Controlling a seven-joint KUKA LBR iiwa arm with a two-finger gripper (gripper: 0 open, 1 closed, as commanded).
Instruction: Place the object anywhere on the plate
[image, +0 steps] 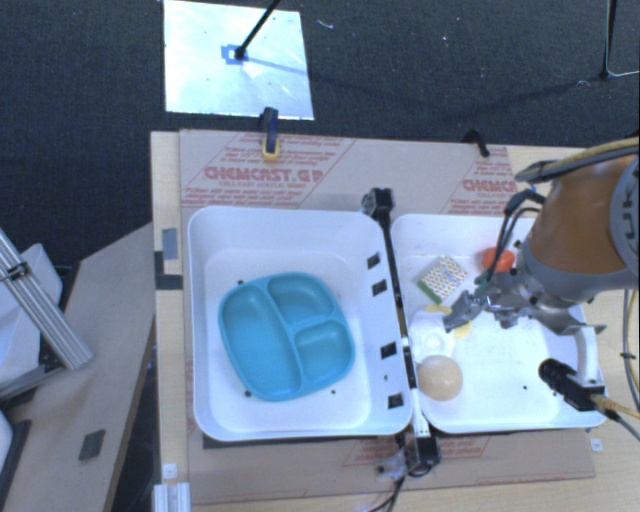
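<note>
Reaching in from the right of the frame, the grey two-finger gripper hangs low over the right-hand shallow white bin, its dark tip pointing toward the bin's left side. How wide it stands, and whether it has hold of anything, cannot be told from this angle: the tip is small, dark and partly blurred against the bin floor. Nothing is visibly caught in it.

Just below the tip lies a pale yellowish-white flat piece, and under that, toward the lower middle of the frame, a round beige ball-like object rests on the bin floor near the central divider. Above and left of the tip sits a small speckled white-and-green square packet, tilted like a diamond. A small orange-red object peeks out beside the arm's wrist, partly hidden by it.

In the left-hand white bin, left of centre in the frame, the light blue plastic compartment plate lies flat, well apart from all these items.
</note>
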